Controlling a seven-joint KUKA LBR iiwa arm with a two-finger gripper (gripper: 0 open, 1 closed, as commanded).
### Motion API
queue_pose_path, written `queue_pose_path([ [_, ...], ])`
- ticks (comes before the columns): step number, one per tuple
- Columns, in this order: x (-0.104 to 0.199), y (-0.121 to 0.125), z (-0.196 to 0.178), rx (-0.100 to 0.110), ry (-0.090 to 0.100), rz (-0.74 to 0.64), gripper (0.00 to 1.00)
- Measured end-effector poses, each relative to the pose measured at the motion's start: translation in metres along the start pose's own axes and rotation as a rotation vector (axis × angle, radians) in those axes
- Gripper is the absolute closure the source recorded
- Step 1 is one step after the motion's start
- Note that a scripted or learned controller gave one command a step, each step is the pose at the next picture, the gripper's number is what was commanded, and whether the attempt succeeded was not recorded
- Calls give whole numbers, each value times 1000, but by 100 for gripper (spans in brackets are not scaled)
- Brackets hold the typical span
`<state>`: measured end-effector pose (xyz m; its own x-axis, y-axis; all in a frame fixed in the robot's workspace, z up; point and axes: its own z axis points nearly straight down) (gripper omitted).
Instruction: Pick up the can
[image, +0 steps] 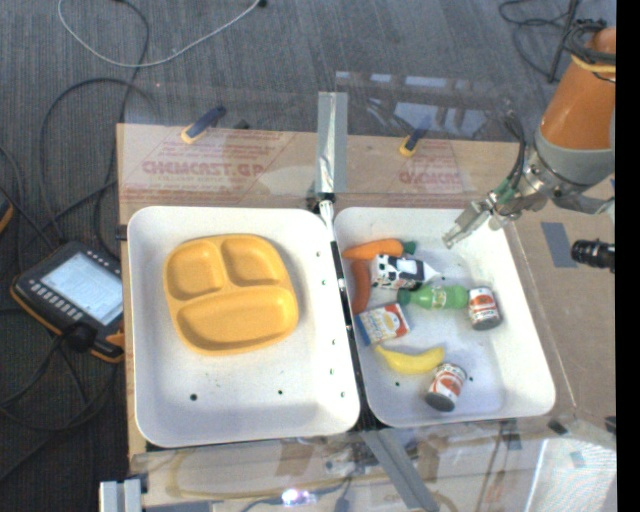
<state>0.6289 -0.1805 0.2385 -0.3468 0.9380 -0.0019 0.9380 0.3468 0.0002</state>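
Worktop (230, 165): cardboard-covered, bearing two white bins.
Left bin (150, 400): holding yellow tray (232, 292).
Right bin (520, 375): holding carrot (372, 249), cow toy (396, 270), green bottle (438, 297), carton (384, 324), banana (410, 358), and two cans.
Far can (484, 307): on its side, just beside bottle cap.
Near can (446, 386): tilted, near front wall, below banana.
Claw (470, 225): above bin's back edge, well apart from both cans; spread or pressed, cannot tell.
Step, as judged: approach. Next: choose a can, move over it, descend.

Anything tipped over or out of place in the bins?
Both cans lie on their sides in the right bin: one near the green bottle, one below the banana. The yellow tray sits flat in the left bin. Nothing spilled.
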Motion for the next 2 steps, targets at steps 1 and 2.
queue_pose_path([
  [1,-24,-57,84,2,1,-11,0],
  [2,-13,-72,143,-4,4,9,0],
])
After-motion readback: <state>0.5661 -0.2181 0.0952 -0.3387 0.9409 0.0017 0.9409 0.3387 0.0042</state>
